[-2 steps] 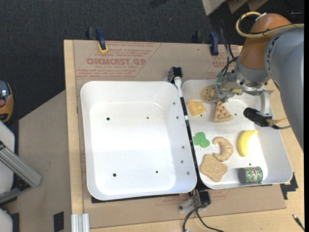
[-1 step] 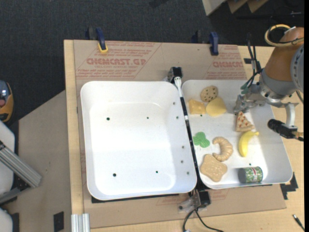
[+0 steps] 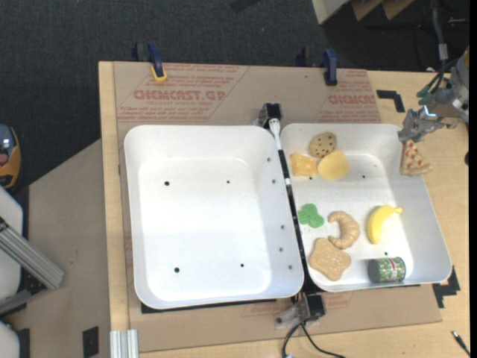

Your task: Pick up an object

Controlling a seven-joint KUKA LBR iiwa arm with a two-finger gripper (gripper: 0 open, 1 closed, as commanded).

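My gripper reaches in at the upper right, over the right rim of the right bin. A toy pizza slice hangs just under its fingertips with its narrow end pinched between them, and the slice overlaps the bin's rim. In the right bin lie a chocolate-chip cookie, a yellow wedge, a round yellow piece, a green leafy piece, a croissant, a banana, a tan toast piece and a green can on its side.
The left bin sits beside the right one, their rims touching along a black divider strip. Both rest on a brown board held by blue clamps at the back. A cable runs out at the front.
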